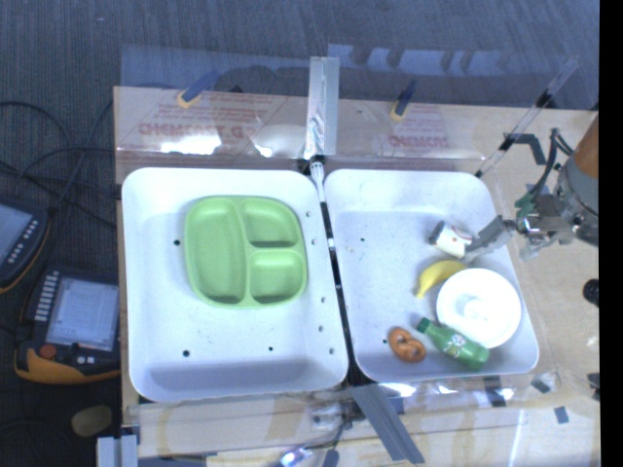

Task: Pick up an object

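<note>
Five items are noted in the right bin point(389, 197), a white plate point(479, 307) being largest. Beside the plate, the tool point(484, 236) is seen; its state cannot be told.

The right bin point(389, 261) has open floor across its left and upper portions. Its lower right is crowded: white plate point(477, 307), banana point(436, 276), green bottle point(454, 343), pretzel point(406, 344) and a small white cup point(451, 235) lie close together. The green divided tray point(245, 251) occupies the left bin's point(156, 339) centre; floor around it is open.
</note>
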You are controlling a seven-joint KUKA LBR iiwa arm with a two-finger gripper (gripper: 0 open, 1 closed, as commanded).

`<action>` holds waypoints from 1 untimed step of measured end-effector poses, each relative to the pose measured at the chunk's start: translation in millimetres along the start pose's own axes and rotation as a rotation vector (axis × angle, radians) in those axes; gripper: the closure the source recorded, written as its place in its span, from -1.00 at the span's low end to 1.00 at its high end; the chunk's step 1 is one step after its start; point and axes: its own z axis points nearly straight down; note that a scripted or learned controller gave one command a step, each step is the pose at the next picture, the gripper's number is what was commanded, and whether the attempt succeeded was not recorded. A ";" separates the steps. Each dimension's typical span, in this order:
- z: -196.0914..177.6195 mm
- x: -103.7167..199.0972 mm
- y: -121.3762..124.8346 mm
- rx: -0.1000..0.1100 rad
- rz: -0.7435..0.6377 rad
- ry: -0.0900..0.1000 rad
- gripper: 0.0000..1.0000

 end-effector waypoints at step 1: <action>83.3 2.1 65.0 0.000 -0.156 0.000 -1.00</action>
